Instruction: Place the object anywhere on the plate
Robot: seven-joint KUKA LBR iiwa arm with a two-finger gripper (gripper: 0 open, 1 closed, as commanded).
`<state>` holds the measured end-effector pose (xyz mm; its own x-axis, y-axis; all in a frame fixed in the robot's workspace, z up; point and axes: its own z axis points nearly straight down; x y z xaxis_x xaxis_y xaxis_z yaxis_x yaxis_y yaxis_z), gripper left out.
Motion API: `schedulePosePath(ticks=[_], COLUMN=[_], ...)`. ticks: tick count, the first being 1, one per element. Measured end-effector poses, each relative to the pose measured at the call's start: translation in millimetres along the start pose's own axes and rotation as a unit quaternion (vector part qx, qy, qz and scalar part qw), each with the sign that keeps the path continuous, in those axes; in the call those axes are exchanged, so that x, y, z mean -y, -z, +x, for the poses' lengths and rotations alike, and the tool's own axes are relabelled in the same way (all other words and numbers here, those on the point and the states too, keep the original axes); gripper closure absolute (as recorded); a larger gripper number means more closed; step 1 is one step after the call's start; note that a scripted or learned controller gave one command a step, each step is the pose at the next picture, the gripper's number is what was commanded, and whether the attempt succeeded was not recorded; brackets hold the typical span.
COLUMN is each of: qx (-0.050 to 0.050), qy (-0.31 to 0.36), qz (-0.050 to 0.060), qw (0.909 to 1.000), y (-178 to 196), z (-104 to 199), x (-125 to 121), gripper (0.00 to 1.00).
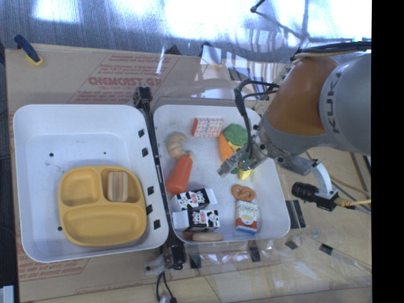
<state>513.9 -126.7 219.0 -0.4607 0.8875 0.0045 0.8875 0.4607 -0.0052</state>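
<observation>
looks like a robotics lab to me, not anybody's kitchen. there's a big grey and orange industrial arm (315,106) coming in from the right of the frame, over two white bins (22,188) on a bench covered with printed cardboard (95,68). a clamp (28,50) sits on it in the upper left. the "groceries" are plastic toy food (180,174), plus a yellow plate (101,223), and black cables (334,43) trail across the upper right.

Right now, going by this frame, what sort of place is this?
Probably a robotics lab test bench, not a kitchen: a grey-and-orange KUKA arm reaches over a shallow white plastic bin of toy food, like a brown toy pretzel, beside a second white bin holding a yellow divided plastic plate.
</observation>
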Motion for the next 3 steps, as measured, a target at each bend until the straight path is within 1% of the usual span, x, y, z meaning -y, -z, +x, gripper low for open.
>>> schedulePosePath(ticks=[1, 3], qx=[0.000, 0.000], qy=[0.000, 0.000], qz=[0.000, 0.000], qw=[1.0000, 1.0000], y=[0.1, 0.1], z=[0.0, 0.0], x=[0.0, 0.0], gripper=[0.00, 0.00])
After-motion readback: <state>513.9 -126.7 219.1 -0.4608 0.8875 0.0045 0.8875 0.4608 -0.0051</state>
